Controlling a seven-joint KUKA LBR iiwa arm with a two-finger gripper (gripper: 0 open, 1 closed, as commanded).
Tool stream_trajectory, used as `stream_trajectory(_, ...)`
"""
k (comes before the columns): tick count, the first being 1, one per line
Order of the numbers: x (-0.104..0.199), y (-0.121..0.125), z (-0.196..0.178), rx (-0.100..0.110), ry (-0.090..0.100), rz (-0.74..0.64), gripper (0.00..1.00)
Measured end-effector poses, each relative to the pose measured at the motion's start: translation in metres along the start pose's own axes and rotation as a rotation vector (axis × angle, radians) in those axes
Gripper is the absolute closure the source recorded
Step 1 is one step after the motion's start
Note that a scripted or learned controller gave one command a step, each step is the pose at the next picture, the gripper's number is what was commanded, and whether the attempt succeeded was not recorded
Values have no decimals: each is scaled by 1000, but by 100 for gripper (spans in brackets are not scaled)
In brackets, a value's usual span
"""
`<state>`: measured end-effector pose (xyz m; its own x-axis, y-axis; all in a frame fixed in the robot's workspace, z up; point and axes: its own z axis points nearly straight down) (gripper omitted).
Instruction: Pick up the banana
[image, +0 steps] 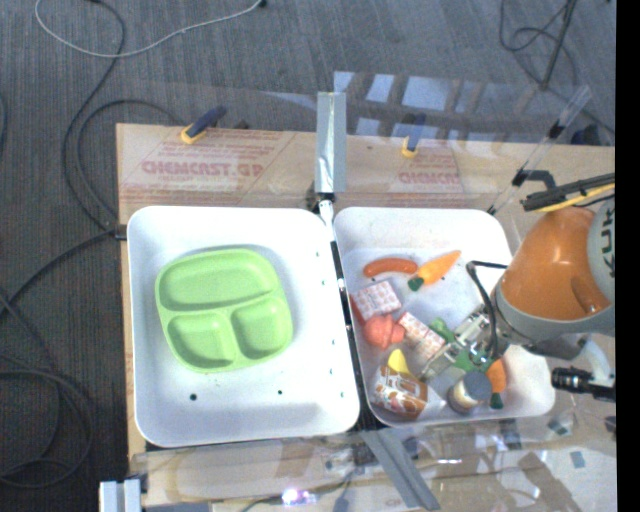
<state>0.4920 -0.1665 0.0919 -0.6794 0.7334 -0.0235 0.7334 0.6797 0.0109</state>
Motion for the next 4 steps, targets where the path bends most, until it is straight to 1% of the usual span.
stream_trajectory(1, 34, 58, -44, 8, 24, -164, 0)
stream_trajectory(2, -30, 95, -74, 5, 23, -251, 0)
stream_trajectory(3, 23, 64, -17, -4, -1, -377, 0)
stream_trajectory(4, 22, 67, -28, -11, -6, -377, 100)
